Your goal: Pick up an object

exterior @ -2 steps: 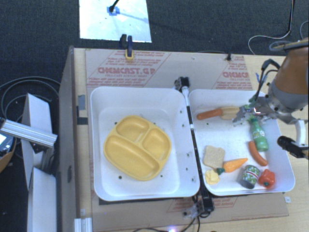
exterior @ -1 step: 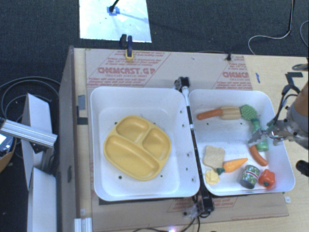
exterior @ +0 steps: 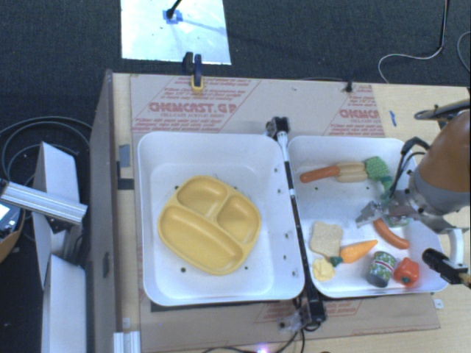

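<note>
My gripper (exterior: 384,212) hangs low over the right bin (exterior: 346,149), near its right side, with the arm's orange band (exterior: 450,160) above it. A red-orange sausage (exterior: 391,234) lies just below and in front of the gripper, very close to it or touching. A green leafy toy (exterior: 377,169) lies just behind the gripper. Further left in the same bin are a long orange-and-tan piece (exterior: 335,173), a bread slice (exterior: 326,238), a carrot (exterior: 358,251) and a small yellow piece (exterior: 323,269). A green can (exterior: 380,268) and a red pepper (exterior: 406,271) stand by the front wall.
The left bin (exterior: 158,160) holds a yellow divided plate (exterior: 209,223). A black rail (exterior: 291,197) runs between the two bins. Cardboard (exterior: 221,101) lies under both bins, and cables trail over the dark floor at left and upper right.
</note>
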Controlling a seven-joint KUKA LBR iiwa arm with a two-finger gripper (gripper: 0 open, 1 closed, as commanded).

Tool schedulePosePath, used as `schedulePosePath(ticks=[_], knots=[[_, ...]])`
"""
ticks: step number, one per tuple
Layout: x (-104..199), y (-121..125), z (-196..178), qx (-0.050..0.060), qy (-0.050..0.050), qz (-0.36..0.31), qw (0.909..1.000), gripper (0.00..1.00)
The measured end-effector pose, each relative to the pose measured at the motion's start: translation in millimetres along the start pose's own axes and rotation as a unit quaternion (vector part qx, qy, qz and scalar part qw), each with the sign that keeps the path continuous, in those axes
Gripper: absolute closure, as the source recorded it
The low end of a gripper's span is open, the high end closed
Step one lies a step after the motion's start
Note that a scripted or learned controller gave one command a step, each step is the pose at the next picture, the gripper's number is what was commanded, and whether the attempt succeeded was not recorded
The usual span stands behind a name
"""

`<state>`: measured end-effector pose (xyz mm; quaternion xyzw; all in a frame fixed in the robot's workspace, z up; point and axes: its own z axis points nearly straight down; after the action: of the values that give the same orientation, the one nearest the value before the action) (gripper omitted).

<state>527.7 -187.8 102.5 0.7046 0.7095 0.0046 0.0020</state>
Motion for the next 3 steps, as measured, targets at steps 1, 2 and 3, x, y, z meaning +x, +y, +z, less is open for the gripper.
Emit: schedulePosePath(ticks=[1,2,3], knots=[[-1.6,-0.7,-8.2,0.0,-0.002,0.0,1.0,1.0],[83.9,54.3,6.9,0.004,-0.001,0.001,1.0,1.0],[82.3,54.0,6.8,0.004,-0.002,0.002,1.0,0.0]])
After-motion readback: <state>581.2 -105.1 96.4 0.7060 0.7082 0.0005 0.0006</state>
